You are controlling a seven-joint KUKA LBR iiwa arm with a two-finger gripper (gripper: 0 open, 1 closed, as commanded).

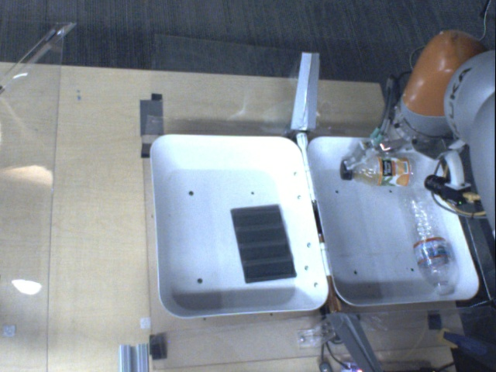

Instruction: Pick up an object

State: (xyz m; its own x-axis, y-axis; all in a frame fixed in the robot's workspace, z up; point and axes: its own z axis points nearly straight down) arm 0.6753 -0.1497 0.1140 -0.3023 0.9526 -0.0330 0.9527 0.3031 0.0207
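On my feed the pale wooden bench (85, 208) carries the two shallow white plastic bins side by side. In the left bin (178, 161) I see one item, a flat black ribbed rectangular pad (263, 243), lying on the floor a little right of centre and toward the near side. A grey metal upright post (305, 91) stands at the far edge where the two bins meet.

In the right bin (364, 246) a small clear bottle with an orange and white label (385, 170) lies on its side at the far end, dark cap pointing left. The gripper (370, 152) is right at that bottle, at its far-left part, touching or very nearly so. I cannot tell from this angle whether it is spread or pressed together, nor whether it has the bottle pinched.

A second clear crumpled plastic bottle (431, 246) lies along the right wall, its blue and red label toward the near right corner, well apart from the first. The grey arm with its orange band (442, 64) comes in from the far right.
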